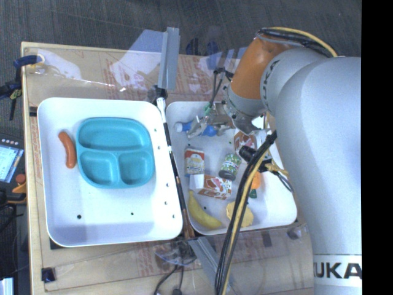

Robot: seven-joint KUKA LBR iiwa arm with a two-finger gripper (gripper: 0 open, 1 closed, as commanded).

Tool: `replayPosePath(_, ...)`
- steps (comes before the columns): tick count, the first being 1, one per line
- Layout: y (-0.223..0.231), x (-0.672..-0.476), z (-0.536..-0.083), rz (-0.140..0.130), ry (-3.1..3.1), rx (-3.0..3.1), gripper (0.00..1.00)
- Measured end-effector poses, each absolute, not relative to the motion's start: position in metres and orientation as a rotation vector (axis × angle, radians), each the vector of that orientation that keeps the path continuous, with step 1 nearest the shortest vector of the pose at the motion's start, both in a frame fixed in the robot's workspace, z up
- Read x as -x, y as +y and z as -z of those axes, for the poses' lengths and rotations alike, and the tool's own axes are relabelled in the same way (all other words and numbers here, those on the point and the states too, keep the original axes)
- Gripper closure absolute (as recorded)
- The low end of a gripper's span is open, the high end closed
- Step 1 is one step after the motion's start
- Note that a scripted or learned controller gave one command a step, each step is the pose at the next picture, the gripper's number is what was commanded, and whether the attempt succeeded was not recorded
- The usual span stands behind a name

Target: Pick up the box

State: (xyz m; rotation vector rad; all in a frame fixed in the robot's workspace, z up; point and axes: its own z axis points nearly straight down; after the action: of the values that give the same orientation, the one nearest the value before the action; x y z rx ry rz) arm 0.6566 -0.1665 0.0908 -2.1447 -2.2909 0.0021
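Curved yellow banana [203, 212] nr flat rect. cardboard box [194, 161], rt bin.

This looks like a robotics lab: an industrial grey arm [319, 146] marked KUKA fills the right of the frame, trailing loose cables [236, 226], over a plywood bench [92, 63] bearing two white bins [55, 214] on grey carpet [73, 11].

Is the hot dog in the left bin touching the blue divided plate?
Apart. The camera view shows a strip of white bin floor between the hot dog and the left rim of the blue divided plate.
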Motion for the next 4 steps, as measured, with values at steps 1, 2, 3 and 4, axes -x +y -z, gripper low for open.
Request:
replayPosePath(1, -0.13, -0.656, -0.09, -0.006, -2.385, 2.036, 0.0)
replayPosePath(2, -0.121, -0.605, -0.09, -0.01, -2.449, 1.961, 0.0)
replayPosePath(3, -0.123, -0.621, -0.09, -0.015, -2.43, 1.989, 0.0)
replayPosePath(4, -0.125, -0.627, -0.091, -0.01, -2.421, 2.004, 0.0)
